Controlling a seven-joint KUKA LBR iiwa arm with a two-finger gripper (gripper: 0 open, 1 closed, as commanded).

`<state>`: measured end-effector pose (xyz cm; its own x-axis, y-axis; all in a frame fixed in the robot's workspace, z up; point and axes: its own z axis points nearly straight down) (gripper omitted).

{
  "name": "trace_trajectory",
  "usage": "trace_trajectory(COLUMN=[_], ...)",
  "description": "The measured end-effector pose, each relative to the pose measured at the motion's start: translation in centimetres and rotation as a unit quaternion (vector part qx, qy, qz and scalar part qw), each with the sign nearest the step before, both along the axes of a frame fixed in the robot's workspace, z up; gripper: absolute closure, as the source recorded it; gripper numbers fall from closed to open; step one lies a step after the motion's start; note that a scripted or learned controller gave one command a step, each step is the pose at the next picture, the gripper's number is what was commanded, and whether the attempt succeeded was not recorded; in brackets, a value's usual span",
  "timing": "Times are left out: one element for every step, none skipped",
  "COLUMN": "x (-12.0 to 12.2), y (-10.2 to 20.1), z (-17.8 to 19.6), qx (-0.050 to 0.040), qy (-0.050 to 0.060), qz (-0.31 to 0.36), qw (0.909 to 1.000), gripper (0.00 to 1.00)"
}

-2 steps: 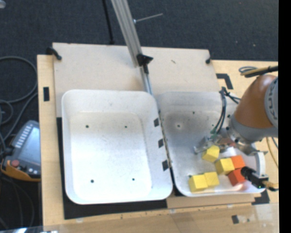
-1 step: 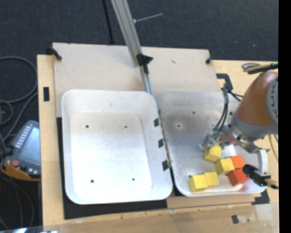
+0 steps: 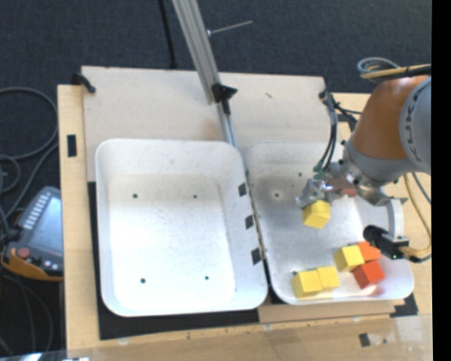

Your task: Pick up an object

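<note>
Yellow block (image 3: 316, 214) at the fingers (image 3: 313, 198), over the right bin (image 3: 282, 175).

The block sits tilted just under the fingertips, seemingly pinched between them, though the grip looks shallow and near one corner. My worry is that it twists free and drops to the bin floor. Nearer the camera from the fingers, well apart, lie two more yellow blocks (image 3: 316, 280), another yellow one (image 3: 350, 256) and orange blocks (image 3: 369, 271); the left bin (image 3: 173, 224) lies beyond on the desk (image 3: 158, 104).

Grey arm (image 3: 395, 138), orange band, dark trailing cables
</note>
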<state>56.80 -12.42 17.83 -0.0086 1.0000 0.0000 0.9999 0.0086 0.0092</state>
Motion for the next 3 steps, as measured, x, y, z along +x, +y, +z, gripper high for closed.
trace_trajectory(x=[-3.1, -2.9, 3.3], y=[1.6, 1.5, 6.0], z=[-6.4, -6.1, 4.1], qx=[0.0001, 0.0002, -0.0002], qy=[0.007, 0.004, -0.001], qz=[-0.004, -0.007, -0.001], qw=[1.0000, 1.0000, 1.0000], gripper=[1.00, 0.00, 0.00])
